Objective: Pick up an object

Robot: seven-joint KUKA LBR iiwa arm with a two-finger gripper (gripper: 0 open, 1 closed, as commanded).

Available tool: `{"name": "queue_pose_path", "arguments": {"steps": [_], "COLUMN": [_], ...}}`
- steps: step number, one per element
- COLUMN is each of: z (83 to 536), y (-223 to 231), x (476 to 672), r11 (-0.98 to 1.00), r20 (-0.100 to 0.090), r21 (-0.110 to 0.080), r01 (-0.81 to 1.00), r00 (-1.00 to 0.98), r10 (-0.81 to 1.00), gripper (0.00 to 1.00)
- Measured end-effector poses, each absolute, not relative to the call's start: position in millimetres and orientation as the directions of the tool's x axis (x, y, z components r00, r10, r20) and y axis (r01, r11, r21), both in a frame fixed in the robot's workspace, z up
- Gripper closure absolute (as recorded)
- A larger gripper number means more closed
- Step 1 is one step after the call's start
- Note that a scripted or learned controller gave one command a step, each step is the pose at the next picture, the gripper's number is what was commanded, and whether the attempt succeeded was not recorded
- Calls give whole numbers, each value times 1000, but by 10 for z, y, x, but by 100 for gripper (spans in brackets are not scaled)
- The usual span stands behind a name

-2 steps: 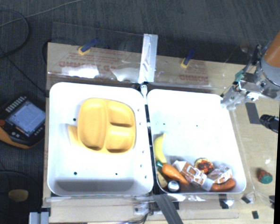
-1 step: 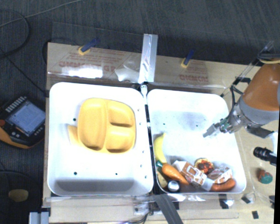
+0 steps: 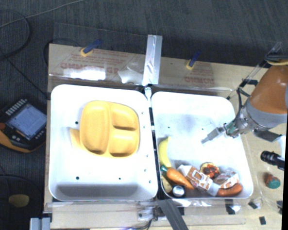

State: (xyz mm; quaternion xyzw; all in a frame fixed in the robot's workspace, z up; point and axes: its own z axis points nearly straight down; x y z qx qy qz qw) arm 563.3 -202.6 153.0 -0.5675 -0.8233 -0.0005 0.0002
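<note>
Leftward, a yellow divided tray (image 3: 109,128) lies in the left bin (image 3: 57,179); the right bin (image 3: 193,108) holds a banana (image 3: 164,153), a carrot (image 3: 176,177) and packets along its near edge; above, the gripper (image 3: 210,136) hovers, grasping nothing, its opening indiscernible

I see a dark grey carpet floor (image 3: 198,23) around a light wooden bench (image 3: 219,73). On the far left a thin cable (image 3: 23,19) curls on the floor, and a handheld control pendant (image 3: 17,124) lies there.
</note>
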Motion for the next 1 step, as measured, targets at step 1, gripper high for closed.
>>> {"name": "queue_pose_path", "arguments": {"steps": [1], "z": [1039], "y": [-1925], "x": [5887], "r11": [439], "r20": [-1], "r21": [0], "r01": [898], "r00": [-439], "r10": [898], "gripper": [0]}}
